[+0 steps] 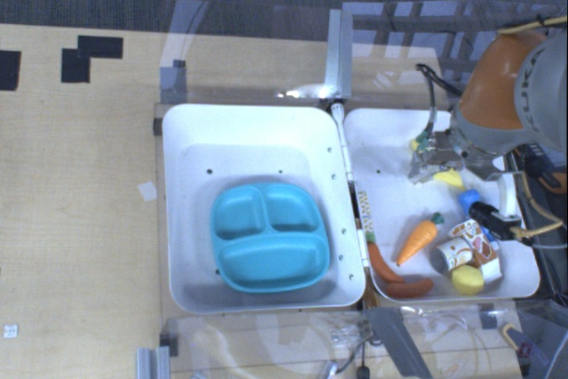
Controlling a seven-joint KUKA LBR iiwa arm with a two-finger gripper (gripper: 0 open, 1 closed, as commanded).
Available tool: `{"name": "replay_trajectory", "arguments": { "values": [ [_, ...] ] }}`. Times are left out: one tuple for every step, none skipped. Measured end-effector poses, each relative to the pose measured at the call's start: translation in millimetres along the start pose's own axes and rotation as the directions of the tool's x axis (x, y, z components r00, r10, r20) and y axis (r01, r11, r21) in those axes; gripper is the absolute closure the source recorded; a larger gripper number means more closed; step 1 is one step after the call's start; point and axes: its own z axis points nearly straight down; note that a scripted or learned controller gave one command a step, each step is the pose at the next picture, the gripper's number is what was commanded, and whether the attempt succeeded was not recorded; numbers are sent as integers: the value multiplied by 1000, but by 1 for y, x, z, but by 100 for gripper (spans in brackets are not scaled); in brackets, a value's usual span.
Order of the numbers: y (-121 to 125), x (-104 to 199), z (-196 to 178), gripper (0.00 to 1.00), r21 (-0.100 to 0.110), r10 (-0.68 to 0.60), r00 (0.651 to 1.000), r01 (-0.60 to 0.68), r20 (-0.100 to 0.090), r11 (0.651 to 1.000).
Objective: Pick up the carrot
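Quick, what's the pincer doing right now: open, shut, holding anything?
Pincer: cannot be told; it hangs over the right bin's far end, apart from the orange toy carrot with green top.

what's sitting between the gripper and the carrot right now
In the camera view, nothing stands between the gripper and the carrot: just bare white floor of the right bin. A yellow piece lies slightly off that line.
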Motion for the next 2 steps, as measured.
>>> {"name": "replay_trajectory", "arguments": {
  "values": [
    [0, 0, 0, 0, 0, 0, 1000, 0, 0, 1000],
    [-68, -15, 33, 0, -10, 38, 999, -38, 1, 999]
  ]
}}
